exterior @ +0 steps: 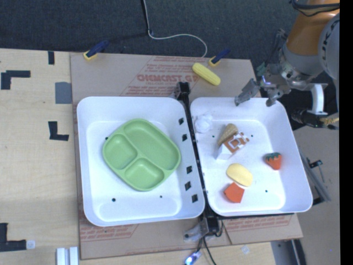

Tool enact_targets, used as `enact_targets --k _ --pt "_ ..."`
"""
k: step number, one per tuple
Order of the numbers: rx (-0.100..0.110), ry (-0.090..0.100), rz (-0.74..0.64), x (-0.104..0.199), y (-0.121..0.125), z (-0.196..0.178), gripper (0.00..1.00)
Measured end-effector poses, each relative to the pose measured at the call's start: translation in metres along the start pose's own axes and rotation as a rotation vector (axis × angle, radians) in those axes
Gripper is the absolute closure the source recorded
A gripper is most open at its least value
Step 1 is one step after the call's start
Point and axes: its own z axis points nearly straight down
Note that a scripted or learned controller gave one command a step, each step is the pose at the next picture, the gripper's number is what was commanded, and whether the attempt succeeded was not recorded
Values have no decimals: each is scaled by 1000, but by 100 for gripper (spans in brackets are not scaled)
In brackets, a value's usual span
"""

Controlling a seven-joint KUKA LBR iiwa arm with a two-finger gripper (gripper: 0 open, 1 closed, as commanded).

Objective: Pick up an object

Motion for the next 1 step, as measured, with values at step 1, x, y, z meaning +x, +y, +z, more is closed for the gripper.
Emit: enact_targets --k 1 --pt "9 2 0 -2 -11 118 0"
